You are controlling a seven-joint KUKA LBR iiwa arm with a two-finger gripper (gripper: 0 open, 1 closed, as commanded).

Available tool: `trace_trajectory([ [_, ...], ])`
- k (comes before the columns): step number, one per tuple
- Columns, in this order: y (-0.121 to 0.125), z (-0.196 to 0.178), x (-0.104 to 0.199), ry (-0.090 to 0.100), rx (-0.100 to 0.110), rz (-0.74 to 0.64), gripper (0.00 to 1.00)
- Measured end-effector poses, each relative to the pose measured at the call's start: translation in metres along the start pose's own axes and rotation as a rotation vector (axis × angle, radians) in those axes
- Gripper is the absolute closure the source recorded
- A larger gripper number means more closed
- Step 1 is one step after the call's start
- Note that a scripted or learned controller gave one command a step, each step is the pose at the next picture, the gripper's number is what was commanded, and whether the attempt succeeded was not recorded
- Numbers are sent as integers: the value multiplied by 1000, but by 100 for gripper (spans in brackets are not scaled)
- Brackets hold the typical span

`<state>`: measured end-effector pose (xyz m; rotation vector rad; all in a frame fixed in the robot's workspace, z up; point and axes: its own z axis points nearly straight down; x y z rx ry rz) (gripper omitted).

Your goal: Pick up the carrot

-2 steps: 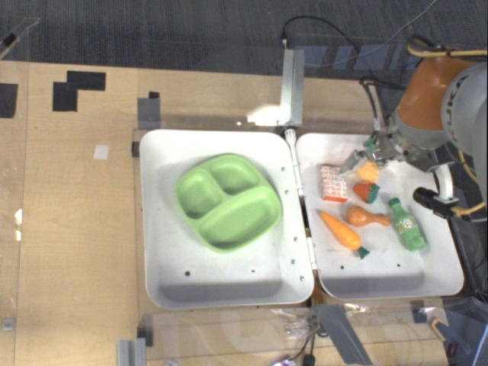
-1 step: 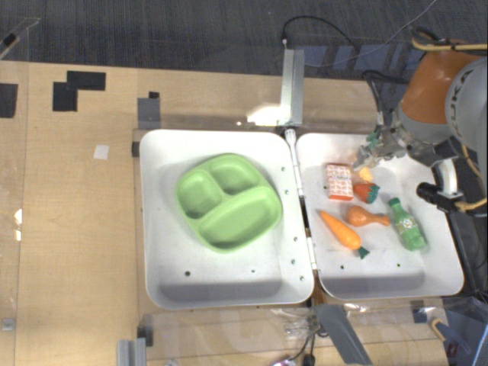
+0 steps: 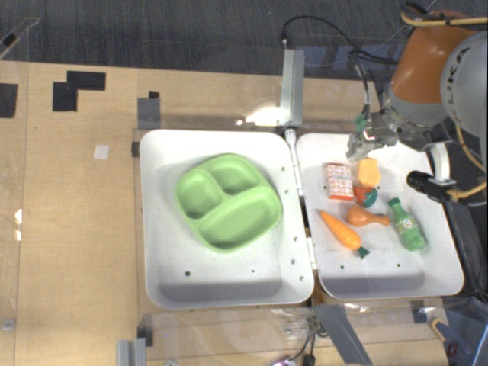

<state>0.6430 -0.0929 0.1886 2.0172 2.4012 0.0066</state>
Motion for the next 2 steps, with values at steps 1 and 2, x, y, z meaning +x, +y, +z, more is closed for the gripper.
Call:
trace_trajectory([
  [1, 0, 0, 0, 0, 1, 0, 0],
  [2, -58, 54, 9, 1, 4, -20, 0],
])
